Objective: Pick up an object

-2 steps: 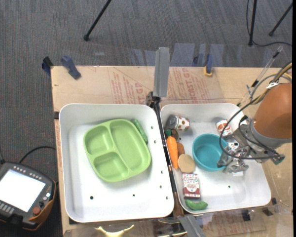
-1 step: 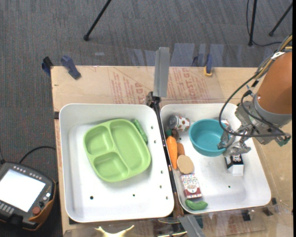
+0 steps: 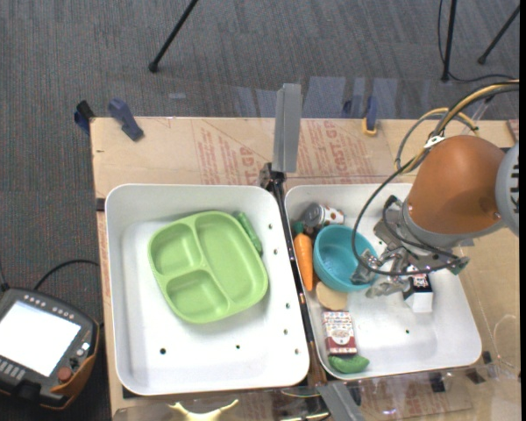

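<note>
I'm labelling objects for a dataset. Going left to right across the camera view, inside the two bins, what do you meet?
Green divided plate → carrot → blue bowl → gripper → small white box.

We see two white bins (image 3: 131, 235) of smooth plastic with a faint sheen. In the left one lies a green divided plate (image 3: 209, 266), matt plastic with soft highlights along its ridges. The teal bowl (image 3: 337, 257) looks like smooth, slightly glossy plastic, and the orange carrot (image 3: 304, 260) beside it has a dull, even finish. The small red packet (image 3: 339, 331) appears to be printed card or paper. The worktop (image 3: 202, 152) is bare brown cardboard, matt, with faded red print. The hand (image 3: 381, 274) shows grey metal parts below a glossy orange band (image 3: 454, 187). The floor (image 3: 70, 42) is rough dark carpet.
</note>
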Robot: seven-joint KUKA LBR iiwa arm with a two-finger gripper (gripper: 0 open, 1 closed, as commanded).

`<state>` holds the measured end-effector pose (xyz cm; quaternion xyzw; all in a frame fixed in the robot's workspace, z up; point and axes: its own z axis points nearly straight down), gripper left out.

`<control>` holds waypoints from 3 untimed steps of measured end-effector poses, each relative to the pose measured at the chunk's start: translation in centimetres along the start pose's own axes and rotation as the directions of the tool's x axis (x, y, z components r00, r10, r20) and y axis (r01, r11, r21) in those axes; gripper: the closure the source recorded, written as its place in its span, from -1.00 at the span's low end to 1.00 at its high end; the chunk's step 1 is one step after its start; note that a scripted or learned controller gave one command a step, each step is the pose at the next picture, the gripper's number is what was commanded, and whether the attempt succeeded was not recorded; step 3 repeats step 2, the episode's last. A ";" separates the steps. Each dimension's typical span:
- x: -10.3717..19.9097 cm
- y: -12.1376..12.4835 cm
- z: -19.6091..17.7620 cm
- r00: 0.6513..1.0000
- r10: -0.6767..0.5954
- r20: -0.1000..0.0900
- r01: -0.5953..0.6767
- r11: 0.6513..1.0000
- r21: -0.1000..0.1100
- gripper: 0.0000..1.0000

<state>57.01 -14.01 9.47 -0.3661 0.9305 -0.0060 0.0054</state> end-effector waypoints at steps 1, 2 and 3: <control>-0.1 0.3 0.3 1.000 -0.002 -0.001 0.002 1.000 -0.008 -1.00; -2.2 5.3 0.0 1.000 0.017 0.000 -0.017 1.000 -0.003 -1.00; -2.2 5.3 0.0 1.000 0.017 0.000 -0.017 1.000 -0.003 -1.00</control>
